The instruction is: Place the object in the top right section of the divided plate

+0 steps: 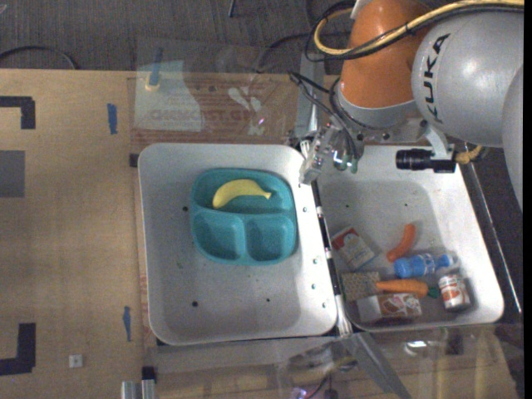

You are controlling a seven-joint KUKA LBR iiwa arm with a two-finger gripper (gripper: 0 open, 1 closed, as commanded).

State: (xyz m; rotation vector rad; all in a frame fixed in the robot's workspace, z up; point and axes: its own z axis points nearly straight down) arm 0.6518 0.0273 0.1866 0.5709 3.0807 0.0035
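Note:
A teal divided plate [243, 238] lies in the left white bin [166, 248]. A yellow banana [240, 191] rests in the plate's large upper section, stretching toward its right end. My gripper [317, 160] hangs over the ridge between the two bins, just right of and above the plate's top right corner. Nothing shows between its fingers, which look slightly apart.
The right bin [478, 248] holds several small items along its lower half: a small carton [353, 248], an orange chili-like piece [402, 241], a blue bottle [422, 265], a carrot [401, 287], a small jar [452, 291] and a box [391, 306]. The arm's bulk [440, 65] overhangs the right bin's top.

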